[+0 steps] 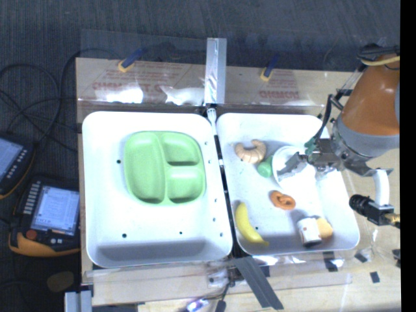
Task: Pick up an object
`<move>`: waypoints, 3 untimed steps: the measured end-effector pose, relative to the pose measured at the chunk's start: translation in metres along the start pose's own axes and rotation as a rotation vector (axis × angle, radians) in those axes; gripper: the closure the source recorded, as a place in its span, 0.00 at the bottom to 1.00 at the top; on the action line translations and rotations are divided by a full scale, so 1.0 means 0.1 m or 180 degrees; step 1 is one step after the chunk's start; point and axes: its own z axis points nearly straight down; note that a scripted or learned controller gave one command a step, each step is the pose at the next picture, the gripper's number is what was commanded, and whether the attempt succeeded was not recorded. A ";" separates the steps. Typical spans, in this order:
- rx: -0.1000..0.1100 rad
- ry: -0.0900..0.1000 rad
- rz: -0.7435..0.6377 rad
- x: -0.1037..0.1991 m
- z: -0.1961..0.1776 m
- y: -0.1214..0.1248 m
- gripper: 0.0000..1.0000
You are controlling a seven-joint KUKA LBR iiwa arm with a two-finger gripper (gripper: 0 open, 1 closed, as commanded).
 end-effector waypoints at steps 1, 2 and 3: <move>-0.0061 -0.0021 -0.0381 -0.27 1.23 0.15 0.00; -0.0069 -0.0024 -0.0378 -0.28 1.13 0.16 1.00; -0.0003 -0.0006 0.0440 0.13 0.06 0.19 1.00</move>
